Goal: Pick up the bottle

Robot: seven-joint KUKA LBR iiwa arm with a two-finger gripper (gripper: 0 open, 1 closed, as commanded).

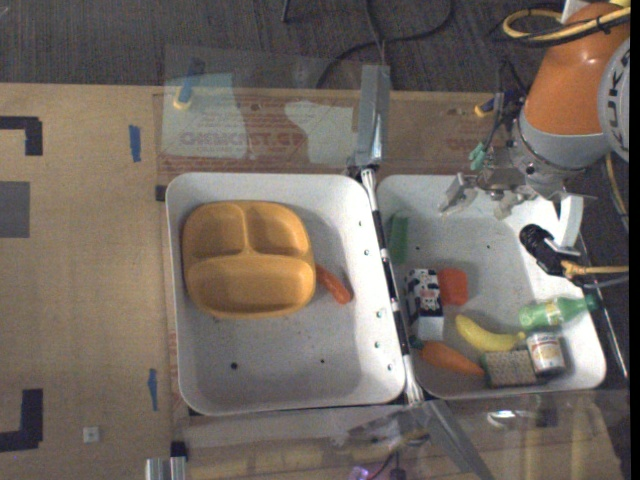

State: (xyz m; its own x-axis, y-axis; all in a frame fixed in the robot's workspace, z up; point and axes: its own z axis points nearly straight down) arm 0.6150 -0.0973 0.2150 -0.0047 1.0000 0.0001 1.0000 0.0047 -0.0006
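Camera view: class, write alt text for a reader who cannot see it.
A grey arm's claw hovers over the right white bin, away from the green plastic bottle lying by a yellow banana and small can. The left white bin holds a yellow sectioned tray.

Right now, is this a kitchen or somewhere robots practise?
Probably a robot lab, not a kitchen. A grey and orange arm reaches over two white bins on a bench, which hold small things like a green bottle and a banana, and cables trail across the floor.

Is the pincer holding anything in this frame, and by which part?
Nothing is held. The pincer hangs at the right bin's far edge, apart from the green bottle.
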